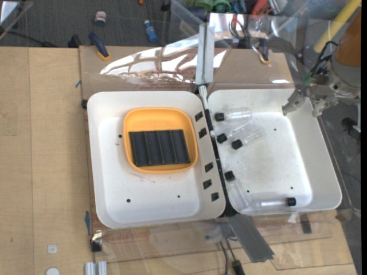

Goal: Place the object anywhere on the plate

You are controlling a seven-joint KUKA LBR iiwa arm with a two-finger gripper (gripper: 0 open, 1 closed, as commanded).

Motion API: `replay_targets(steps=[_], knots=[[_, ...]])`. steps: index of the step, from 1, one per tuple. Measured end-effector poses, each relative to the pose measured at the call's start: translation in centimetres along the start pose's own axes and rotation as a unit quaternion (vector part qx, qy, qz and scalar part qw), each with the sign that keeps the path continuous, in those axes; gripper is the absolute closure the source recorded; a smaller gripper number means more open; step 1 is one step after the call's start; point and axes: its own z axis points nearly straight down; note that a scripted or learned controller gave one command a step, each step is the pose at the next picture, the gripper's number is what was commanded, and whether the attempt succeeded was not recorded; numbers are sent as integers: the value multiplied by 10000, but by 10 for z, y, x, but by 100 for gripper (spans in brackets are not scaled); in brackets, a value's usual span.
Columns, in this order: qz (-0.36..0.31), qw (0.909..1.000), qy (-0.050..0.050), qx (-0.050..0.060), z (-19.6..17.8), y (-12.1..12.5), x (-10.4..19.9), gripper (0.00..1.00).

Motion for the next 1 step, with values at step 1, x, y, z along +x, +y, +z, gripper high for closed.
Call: replay_targets(steps=[1], knots=[[-842,9964,-7,-19,-8,11,0,0]])
